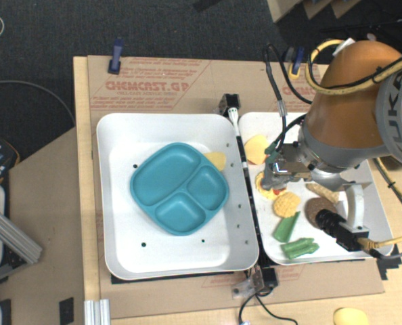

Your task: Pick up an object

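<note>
In the camera view, the left bin [120,249] holds a teal divided plate [179,188], with a pale yellow piece [216,160] just past its upper right rim. The right bin [272,250] carries small toy foods: a yellow round piece [256,145] near the top, a waffle-like disc [286,204], two green pods [292,237] toward the lower edge, and a brown round piece [316,210] beside them.

The arm [353,107] hangs over the right bin, its wrist covering the gripper [277,175]; whether the jaws stand wide or narrow cannot be told.

The foods look like light, rigid plastic, smooth and apt to slip. The waffle-like disc looks best pinched across its flat edges, while the green pods look easier to take across their narrow width.
</note>
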Robot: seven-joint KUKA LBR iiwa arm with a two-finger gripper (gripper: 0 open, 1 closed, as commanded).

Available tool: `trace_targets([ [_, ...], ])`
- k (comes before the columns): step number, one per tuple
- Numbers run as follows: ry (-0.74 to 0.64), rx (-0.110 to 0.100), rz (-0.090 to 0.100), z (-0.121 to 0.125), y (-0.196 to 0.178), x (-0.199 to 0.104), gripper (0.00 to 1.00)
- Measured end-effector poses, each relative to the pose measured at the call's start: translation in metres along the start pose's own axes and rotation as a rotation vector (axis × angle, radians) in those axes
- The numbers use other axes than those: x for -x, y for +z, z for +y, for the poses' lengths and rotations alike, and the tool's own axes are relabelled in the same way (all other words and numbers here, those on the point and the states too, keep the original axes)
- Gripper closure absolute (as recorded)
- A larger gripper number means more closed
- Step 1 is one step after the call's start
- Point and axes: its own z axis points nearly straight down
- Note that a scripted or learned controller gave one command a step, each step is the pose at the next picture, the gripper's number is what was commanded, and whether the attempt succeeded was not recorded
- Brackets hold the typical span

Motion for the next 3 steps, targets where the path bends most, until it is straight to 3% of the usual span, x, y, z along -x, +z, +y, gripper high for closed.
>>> trace_targets([
  [1, 0.007, 0.012, -0.001, 0.012, -0.156, 0.005, 1.0],
  [2, 0.014, 0.01, -0.004, 0.014, -0.28, 0.05, 1.0],
  [3, 0.015, -0.017, -0.003, -0.002, -0.197, 0.091, 1.0],
])
